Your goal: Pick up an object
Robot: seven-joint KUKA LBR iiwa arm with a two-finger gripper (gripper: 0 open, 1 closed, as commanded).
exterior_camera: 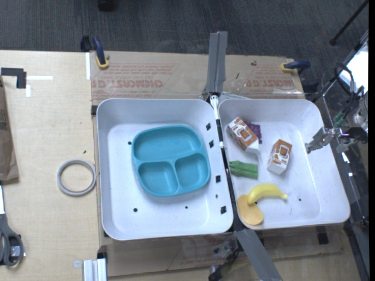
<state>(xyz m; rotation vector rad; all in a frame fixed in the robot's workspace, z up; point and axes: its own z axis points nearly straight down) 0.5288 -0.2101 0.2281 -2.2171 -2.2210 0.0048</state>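
Crowding the right bin [328, 204]: cartons [280, 156], banana [266, 193], green pod [243, 168].

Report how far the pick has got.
Done: nothing lifted yet. The banana, green item and two cartons lie in the right bin. In hand: the gripper is at that bin's right edge, apart from them. Left: reach, grasp, lift.

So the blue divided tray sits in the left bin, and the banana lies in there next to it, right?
Not quite. The blue divided tray does sit in the left bin, but the banana lies in the right bin, near its front edge, beside an orange disc. The camera view shows it.
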